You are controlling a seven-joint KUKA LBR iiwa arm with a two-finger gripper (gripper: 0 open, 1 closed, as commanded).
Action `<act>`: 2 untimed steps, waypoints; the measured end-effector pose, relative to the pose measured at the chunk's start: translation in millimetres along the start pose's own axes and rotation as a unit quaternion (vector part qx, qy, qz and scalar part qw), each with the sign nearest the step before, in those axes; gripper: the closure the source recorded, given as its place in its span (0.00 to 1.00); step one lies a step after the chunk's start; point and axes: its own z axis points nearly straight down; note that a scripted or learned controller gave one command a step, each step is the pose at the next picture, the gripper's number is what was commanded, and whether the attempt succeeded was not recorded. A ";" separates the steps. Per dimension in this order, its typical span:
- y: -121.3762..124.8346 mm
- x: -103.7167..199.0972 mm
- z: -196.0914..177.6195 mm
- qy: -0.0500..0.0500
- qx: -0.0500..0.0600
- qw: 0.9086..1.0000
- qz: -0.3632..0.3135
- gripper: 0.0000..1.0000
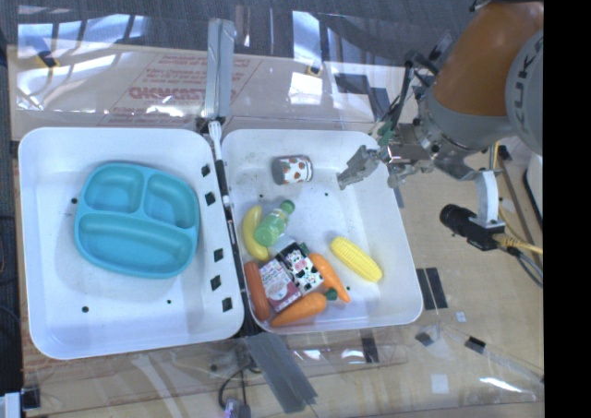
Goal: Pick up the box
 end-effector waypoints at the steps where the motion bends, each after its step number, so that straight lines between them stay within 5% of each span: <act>1: 2.6 18.6 182.8 0.000 0.001 1.000 -0.018 0.00; 2: -41.7 56.4 192.7 0.001 0.000 1.000 0.026 0.00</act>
